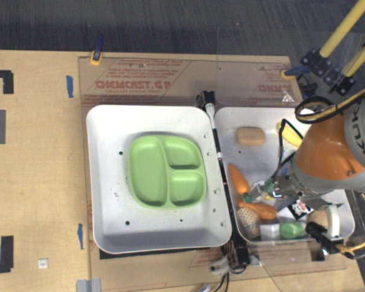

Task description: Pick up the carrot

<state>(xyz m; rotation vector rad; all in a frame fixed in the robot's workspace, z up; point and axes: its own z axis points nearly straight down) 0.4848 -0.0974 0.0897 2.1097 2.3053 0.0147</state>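
Over right bin (255,117), arm (328,157) above carrot (238,179)

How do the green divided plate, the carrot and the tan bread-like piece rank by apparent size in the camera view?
1. green divided plate, clearly largest.
2. carrot and tan bread-like piece: similar in apparent size, so left unranked.

Looks like a robotics lab. There's a grey-and-orange arm (328,157) over 2 white bins (109,163) on a cardboard-covered bench (36,163), blue tape marks (69,86) down.

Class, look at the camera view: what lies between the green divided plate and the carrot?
In the camera view, the green divided plate and carrot are separated by bare white bin floor, then the two bins' adjoining rims.
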